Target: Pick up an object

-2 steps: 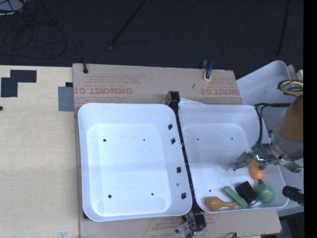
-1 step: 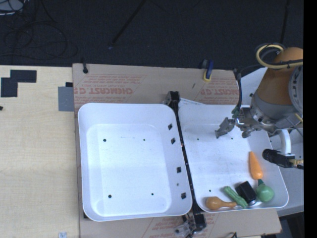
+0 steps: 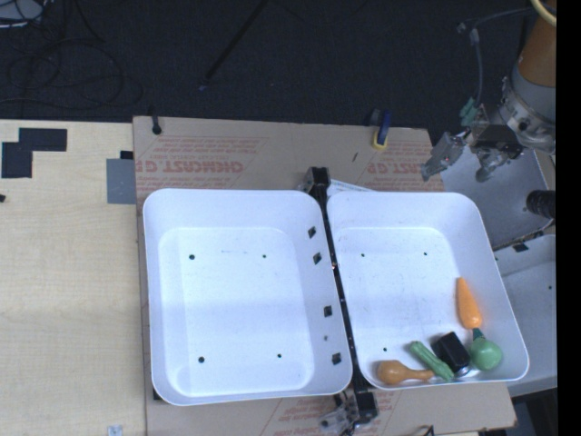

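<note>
The end effector (image 3: 466, 159) hangs above the right bin's (image 3: 399, 209) far corner, fingers spread wide, holding nothing. An orange carrot (image 3: 467, 303), black block (image 3: 451, 351) and green toy (image 3: 486, 353) cluster in its near corner.

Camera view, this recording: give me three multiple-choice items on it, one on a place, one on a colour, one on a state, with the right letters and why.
1. Where in the right bin do the objects lie?
A. near right corner
B. far left corner
C. centre

2. What colour is the carrot-shaped piece?
A. blue
B. orange
C. white

3. Where is the tool relative to the bins?
A. pressed on the left bin's floor
B. up beyond the right bin's far right corner
C. among the objects

Key: 1 A, the objects cluster at the near right corner of the right bin. 2 B, the carrot-shaped piece is orange. 3 B, the tool hangs past the far rim, apart from the objects.
</note>
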Action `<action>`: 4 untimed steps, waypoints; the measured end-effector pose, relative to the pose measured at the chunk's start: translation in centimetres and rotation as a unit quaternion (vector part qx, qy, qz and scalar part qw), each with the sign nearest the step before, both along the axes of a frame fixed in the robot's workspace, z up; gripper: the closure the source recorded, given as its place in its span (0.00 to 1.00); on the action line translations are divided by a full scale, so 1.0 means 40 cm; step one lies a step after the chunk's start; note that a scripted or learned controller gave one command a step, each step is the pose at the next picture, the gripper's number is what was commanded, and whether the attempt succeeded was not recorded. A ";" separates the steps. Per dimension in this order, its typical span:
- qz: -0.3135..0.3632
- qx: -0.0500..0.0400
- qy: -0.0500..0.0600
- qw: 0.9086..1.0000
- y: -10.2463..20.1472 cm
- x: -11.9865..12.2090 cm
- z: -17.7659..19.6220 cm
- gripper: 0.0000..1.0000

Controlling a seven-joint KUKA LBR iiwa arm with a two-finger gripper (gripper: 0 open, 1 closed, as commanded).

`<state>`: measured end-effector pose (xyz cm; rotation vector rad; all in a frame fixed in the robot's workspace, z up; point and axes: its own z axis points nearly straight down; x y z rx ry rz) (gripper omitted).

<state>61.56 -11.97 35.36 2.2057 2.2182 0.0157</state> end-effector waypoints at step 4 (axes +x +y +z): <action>-0.003 0.002 0.011 1.000 -0.232 -0.350 -0.094 0.00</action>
